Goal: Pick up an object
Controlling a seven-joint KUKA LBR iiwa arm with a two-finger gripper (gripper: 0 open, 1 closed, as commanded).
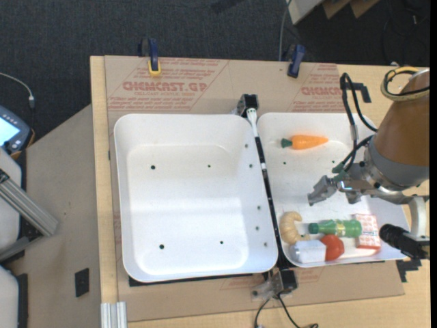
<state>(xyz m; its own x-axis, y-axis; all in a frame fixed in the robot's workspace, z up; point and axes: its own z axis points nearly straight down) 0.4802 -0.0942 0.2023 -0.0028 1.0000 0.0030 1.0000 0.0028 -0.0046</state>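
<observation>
Gripper [321,193] is seen low over the right bin [273,125], reaching in from the right; grey fingers [318,195] are pointed left-down toward bin floor. How far they are parted can't be told from this angle, and nothing is seen held between them.

Just below gripper, along the bin's near edge, a cluster is packed together: green bottle [336,228] w/ pale cap end, laid on its side; red rounded item [332,247] touching it below; tan lumpy piece [291,225] at the cluster's left; white-and-red box [367,231] at right; pale flat item [309,252] at bottom left.

Toy carrot [306,141], orange w/ green top, is laid flat near the bin's far edge, well apart from the cluster.

Left bin [184,197] is set beside, sharing the middle edge. Both are seated on a brown board [205,80], held by two blue clamps [151,53] at the far edge.
</observation>
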